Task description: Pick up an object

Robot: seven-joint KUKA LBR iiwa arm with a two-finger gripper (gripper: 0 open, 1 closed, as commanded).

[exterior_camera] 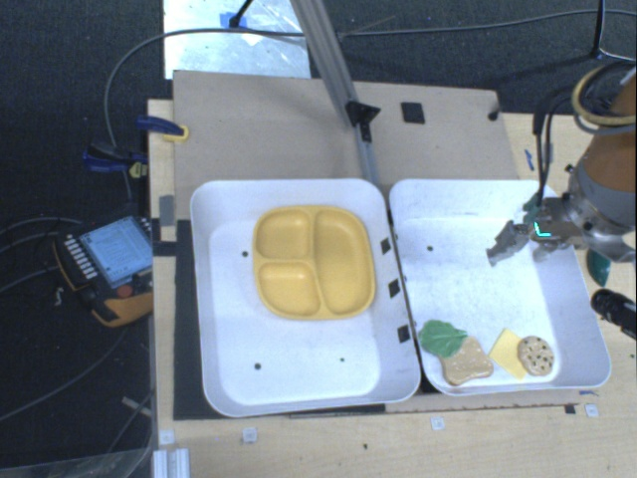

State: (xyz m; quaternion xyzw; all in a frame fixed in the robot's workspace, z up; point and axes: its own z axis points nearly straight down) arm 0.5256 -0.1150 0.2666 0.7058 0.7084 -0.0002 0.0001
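Toast [466,363] lies at the right bin's [468,267] near edge, with leaf [442,338], cheese [507,351], cookie [535,355]. Hand [510,244] hovers well apart, seemingly released, grasping nothing. Approach step; next move: travel nearer, descend. Rim crowds the food; bin middle is free.

Dark carpet round a tan table.
We see dk speckled floor [60,58] w/ loose cables, a tan board table [269,118], a shiny foil sheet [214,18] at top, a handheld pendant [109,267] lying left, blue clamps nr it.
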